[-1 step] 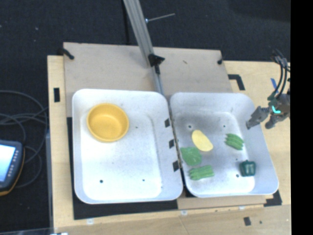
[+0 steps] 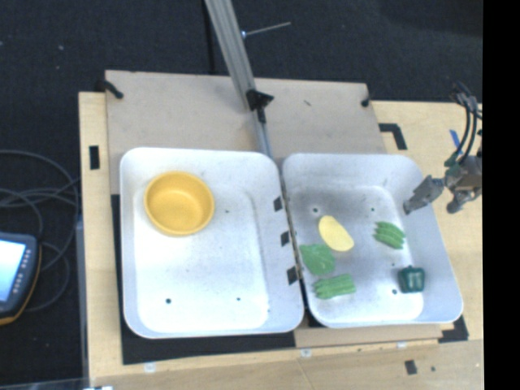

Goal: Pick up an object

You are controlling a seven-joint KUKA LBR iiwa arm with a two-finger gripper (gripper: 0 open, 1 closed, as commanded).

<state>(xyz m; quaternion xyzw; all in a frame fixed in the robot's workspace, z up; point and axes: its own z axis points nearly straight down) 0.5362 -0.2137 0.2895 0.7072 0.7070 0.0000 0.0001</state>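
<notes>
My gripper (image 2: 439,195) hangs spread and empty over the right bin (image 2: 357,169) rim; I'd centre above the green pepper (image 2: 389,234) (nearest) before descending.

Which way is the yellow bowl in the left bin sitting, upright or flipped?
Upright. The yellow bowl shows its open mouth to the camera: a full rim rings a shaded hollow inside, and nothing lies in it. It sits in the left bin.

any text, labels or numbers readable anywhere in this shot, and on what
None can be read.
The handheld screen device at the left edge has a lit display, too small and blurred to read.
The yellow bowl, the green pieces and both white bins bear no visible print.
</notes>
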